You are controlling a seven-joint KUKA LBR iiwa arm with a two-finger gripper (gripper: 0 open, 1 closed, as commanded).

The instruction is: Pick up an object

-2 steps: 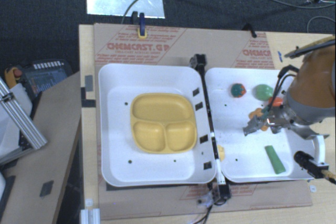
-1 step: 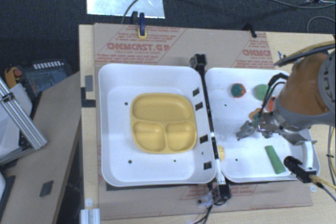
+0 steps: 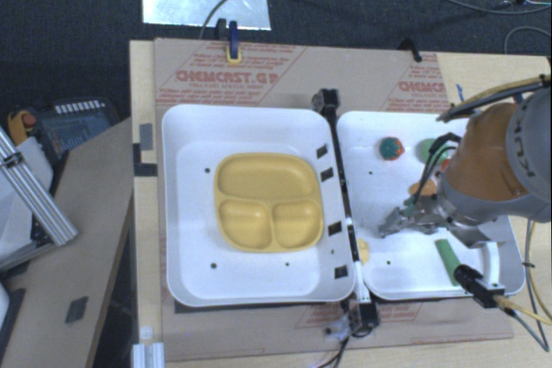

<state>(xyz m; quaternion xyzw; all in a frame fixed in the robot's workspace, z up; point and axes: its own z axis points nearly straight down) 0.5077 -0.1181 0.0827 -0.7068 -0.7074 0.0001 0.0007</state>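
Note:
My gripper (image 3: 390, 225) hangs low over the middle of the right bin (image 3: 379, 280), pointing left, with bare white floor under its tip. A small teal and red ball (image 3: 392, 148) lies at the bin's back, apart from the gripper. To the ball's right, a green object (image 3: 428, 149) is partly hidden by the arm. An orange piece (image 3: 422, 185) shows just behind the wrist. A green stick (image 3: 447, 258) lies near the front right, under the arm. A small yellow piece (image 3: 363, 252) sits by the bin's left wall.
The left bin (image 3: 185, 185) holds a yellow three-compartment plate (image 3: 266, 201). A black divider (image 3: 336, 185) with clips runs between the bins. The arm's grey body and orange band (image 3: 487, 164) cover the right bin's right side. Cables run along the bench's right edge.

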